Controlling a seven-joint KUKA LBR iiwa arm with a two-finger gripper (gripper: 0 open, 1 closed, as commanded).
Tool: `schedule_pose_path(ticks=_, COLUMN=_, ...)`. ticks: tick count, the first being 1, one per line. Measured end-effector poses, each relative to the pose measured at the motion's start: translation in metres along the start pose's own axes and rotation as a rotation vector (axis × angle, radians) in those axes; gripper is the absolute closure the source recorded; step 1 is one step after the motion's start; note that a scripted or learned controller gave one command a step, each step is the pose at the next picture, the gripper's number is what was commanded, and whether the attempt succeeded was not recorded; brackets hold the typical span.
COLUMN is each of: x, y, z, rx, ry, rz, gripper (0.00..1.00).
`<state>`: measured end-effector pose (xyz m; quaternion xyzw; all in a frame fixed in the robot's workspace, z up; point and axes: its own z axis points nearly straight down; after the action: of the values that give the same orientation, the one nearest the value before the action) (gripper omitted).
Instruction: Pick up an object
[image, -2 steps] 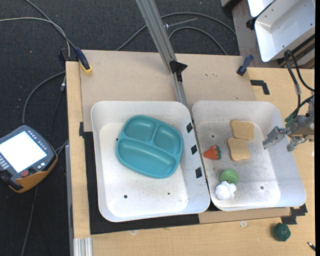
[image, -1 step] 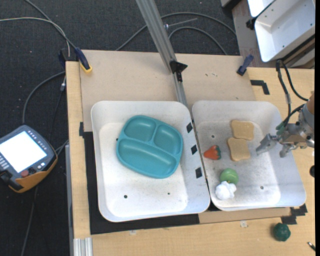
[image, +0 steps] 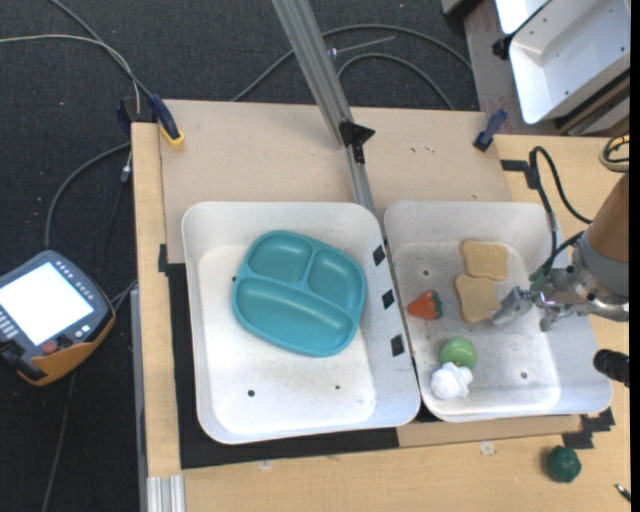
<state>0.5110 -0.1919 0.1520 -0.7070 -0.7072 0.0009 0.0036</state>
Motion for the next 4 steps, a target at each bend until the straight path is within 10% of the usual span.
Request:
schedule_pose_path(ticks=1, x=-0.006, y=0.003, z=0.045, rx=-0.001, ry=-0.001, rz=0.001, gripper=0.00)
schedule_pose_path(ticks=2, x=-0.006, y=0.004, z=0.031, rx=-0.007, ry=-0.003, rz=0.000, gripper=1.00)
schedule_pose_path(ticks=4, x=-0.011, y=0.007, z=-0.060, rx=-0.013, ry=-0.006, rz=-0.001, gripper=1.00)
